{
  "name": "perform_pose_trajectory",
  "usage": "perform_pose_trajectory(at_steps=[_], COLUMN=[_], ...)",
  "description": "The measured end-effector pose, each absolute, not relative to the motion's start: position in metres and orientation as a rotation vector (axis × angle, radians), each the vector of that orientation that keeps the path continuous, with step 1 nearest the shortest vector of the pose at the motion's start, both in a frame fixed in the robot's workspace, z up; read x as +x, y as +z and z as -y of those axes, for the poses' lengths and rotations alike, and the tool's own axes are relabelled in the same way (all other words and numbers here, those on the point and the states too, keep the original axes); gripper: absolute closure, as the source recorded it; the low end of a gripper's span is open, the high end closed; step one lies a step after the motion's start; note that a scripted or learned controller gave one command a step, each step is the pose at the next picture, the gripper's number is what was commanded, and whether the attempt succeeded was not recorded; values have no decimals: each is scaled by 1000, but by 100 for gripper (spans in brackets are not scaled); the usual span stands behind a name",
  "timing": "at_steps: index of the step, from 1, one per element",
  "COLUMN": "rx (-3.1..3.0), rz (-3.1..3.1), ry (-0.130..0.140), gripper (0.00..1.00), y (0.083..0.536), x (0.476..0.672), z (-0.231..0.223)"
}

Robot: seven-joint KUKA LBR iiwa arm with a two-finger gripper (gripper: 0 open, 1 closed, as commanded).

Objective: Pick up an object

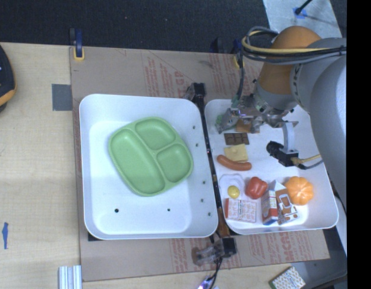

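My gripper (234, 123) is low in the far left corner of the right bin (320, 224), with the arm coming in from the right. Just in front of it lies a small brown block (236, 139), and I cannot tell whether they touch. Nearer the front are a yellow wedge (237, 152) and a sausage (234, 163). Toward the front of the bin sit a small yellow fruit (233, 192), a red pepper (256, 187), an orange (299, 189) and two small cartons (241, 209) (275, 208).
The left bin (101, 215) holds a green divided plate (151, 155) lying flat in its middle. The bins' adjoining walls run close beside the gripper. A dark device (2, 80) sits at the bench's far left edge.
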State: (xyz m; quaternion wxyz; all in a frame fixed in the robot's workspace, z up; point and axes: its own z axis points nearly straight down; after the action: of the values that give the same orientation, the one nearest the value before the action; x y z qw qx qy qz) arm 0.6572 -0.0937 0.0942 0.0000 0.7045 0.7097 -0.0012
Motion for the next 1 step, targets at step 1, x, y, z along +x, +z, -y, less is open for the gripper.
perform_pose_trajectory(at_steps=[1], rx=[2221], rz=[-2228], ry=[-9], gripper=[0], y=[92], x=[633], z=[95])
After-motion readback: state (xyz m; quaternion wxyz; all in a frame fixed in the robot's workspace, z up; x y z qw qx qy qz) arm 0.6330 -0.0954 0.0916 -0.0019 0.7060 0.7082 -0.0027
